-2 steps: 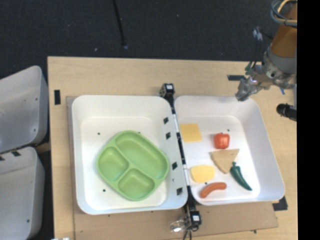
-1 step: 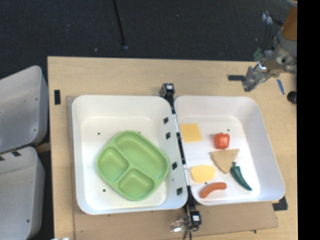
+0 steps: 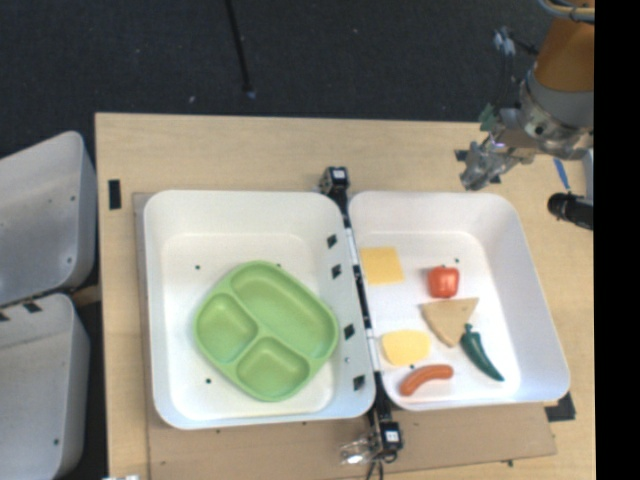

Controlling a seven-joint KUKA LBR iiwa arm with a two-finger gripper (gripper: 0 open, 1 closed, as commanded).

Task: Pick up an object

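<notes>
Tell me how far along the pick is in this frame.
Done: nothing visible yet. The cheese square, red pepper, bread wedge, green chili, yellow slice and sausage all lie in the right bin. In hand: the gripper hovers beyond its far rim. Left: descend, grasp, lift.
</notes>
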